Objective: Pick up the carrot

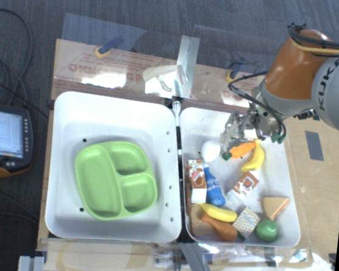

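In the camera view, the small orange plastic carrot [242,150] lies in the right white bin [292,196], touching the grey two-finger gripper [235,141] on its lower right, long axis tilted up toward the right. Whether it is gripped, I cannot tell. The grey arm [324,71] reaches down from the upper right.

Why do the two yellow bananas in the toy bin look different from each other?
The upper banana stands nearly upright along the bin, while the lower banana lies flat and sideways. The upper banana sits beside the carrot, right under the gripper; the lower banana is far from it, near the front, resting on other toys. The upper one is curved more clearly; the lower looks straighter. Both are yellow toys in the right bin.
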Controlling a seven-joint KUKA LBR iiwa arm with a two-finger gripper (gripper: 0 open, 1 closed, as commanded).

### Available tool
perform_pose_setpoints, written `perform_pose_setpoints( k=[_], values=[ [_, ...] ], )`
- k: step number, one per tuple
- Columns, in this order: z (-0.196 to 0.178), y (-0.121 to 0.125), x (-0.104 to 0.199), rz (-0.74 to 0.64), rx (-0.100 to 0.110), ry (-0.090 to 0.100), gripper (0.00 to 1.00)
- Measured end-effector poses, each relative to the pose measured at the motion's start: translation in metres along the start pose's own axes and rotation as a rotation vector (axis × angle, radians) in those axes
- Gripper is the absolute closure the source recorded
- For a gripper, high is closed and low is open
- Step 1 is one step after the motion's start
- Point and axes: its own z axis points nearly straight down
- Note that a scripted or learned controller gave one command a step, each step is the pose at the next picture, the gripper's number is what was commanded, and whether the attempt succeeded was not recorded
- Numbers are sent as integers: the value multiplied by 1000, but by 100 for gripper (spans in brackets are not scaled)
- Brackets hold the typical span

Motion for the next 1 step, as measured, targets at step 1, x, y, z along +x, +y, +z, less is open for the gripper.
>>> perform_pose_setpoints(
  k=[1],
  values=[
    [-39, 38, 21, -140, -1, 2, 100]
  ],
)
